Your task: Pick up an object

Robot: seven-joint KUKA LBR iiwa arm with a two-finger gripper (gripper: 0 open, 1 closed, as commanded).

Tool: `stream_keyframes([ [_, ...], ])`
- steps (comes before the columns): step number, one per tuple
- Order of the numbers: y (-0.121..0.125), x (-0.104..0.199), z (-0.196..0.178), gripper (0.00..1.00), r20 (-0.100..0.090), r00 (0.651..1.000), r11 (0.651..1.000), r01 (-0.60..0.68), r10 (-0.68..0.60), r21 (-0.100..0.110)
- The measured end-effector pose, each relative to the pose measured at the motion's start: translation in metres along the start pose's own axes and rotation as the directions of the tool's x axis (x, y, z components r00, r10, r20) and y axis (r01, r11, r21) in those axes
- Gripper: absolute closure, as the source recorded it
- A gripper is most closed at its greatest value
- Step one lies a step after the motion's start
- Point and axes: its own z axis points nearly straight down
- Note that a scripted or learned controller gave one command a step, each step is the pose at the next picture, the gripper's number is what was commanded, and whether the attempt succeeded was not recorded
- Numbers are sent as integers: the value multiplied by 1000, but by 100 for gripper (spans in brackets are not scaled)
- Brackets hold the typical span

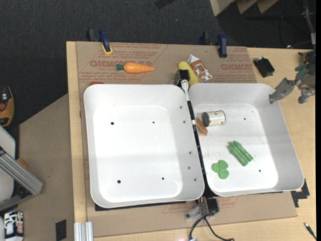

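Observation:
In the right bin point(281, 134) a small white can point(213, 118) lies on its side, with a brown piece point(200, 126) against it near the bin's left wall. A green ridged piece point(240, 152) and a small green leafy piece point(220, 169) lie nearer the front. My gripper point(292, 94) hangs over the right bin's far right rim, open, with nothing between its fingers, well away from all of these.
The left bin point(100, 134) sits beside the right one. On the board behind the bins lie a toy carrot point(136, 68), a yellow banana point(185, 70), a small brown carton point(201, 70) and a black block point(263, 67). Two blue clamps point(105, 42) hold the far edge.

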Motion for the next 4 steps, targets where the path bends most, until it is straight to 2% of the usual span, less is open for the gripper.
stream_keyframes([
  [1,48,-14,137,0,-1,1000,1000,3,-3,2],
  [2,44,-8,201,0,-11,1000,1000,4,-4,2],
  [4,29,-8,198,0,-8,1000,1000,5,-5,-3],
])
